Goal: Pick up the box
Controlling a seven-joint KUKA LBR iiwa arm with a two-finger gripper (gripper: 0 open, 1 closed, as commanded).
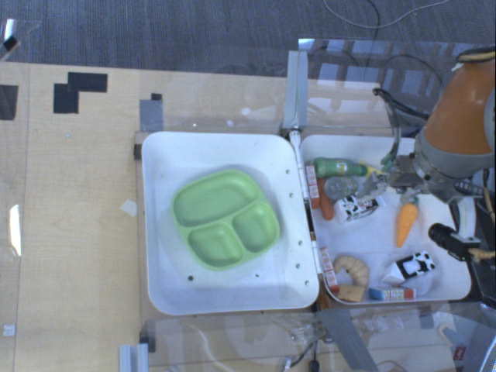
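Box (312, 187): we see it flat against the right bin's (457, 289) left wall (long axis running along it).
Gripper (370, 186): over the bin's upper middle; fingers' state, we cannot tell.
Room: crowded by bottle (339, 167) and carrot (406, 223).

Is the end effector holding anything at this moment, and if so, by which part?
It cannot be told. The end effector sits low in the right bin over the black-and-white box, but no grip is visible.
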